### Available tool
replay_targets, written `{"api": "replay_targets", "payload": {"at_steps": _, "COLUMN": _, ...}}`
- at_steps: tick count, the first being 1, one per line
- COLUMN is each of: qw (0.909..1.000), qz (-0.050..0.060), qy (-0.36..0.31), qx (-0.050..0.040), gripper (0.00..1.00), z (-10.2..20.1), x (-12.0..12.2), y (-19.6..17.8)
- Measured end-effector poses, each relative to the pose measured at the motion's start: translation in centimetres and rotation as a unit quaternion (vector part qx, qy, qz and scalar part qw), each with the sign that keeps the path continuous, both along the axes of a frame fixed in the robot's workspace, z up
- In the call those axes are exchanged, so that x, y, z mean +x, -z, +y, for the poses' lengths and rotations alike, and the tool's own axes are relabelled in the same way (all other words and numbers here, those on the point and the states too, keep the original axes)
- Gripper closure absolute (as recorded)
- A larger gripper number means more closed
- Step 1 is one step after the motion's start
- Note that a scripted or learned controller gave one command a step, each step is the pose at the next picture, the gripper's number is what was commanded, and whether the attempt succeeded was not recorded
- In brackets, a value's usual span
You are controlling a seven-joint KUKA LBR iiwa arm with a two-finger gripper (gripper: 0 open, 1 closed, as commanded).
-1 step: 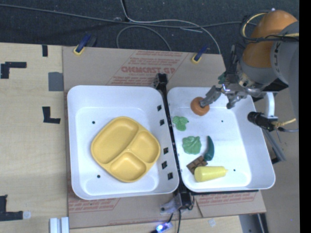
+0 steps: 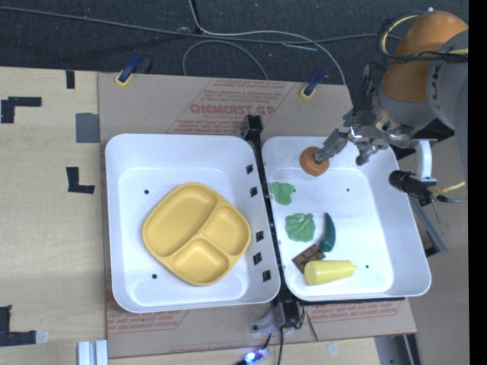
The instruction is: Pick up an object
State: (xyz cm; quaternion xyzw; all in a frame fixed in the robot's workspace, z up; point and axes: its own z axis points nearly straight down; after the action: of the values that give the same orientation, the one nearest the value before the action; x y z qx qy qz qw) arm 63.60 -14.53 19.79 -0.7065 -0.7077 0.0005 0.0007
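My gripper [image 2: 345, 155] hovers over the far part of the right bin [image 2: 380, 204], and its two fingers stand apart, so it is open. The left fingertip [image 2: 327, 153] touches or overlaps an orange round object [image 2: 311, 163] near the bin's far left corner; the object lies beside that finger, not between the two. Below it in the same bin lie a small pale green piece [image 2: 283, 193], a larger green leafy piece [image 2: 300, 226], a dark green curved piece [image 2: 328, 234], a brown block [image 2: 307, 258] and a yellow bottle-shaped object [image 2: 329, 271].
The left bin [image 2: 125, 173] holds a yellow divided plate [image 2: 198, 233]. A row of black clips [image 2: 262, 204] marks the wall between the bins. The arm's orange band [image 2: 426, 40] and grey body stand at the upper right. Cables cross the dark floor behind the bench.
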Motion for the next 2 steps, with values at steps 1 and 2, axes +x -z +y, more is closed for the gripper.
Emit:
{"api": "replay_targets", "payload": {"at_steps": 1, "qw": 1.0000, "qz": 0.002, "qy": -0.001, "qx": -0.0003, "gripper": 0.00, "z": 0.5, "x": 0.7, "y": 4.9}}
{"api": "replay_targets", "payload": {"at_steps": 2, "qw": 1.0000, "qz": 0.002, "qy": 0.000, "qx": -0.0004, "gripper": 0.00, "z": 0.5, "x": -0.2, "y": 9.7}}
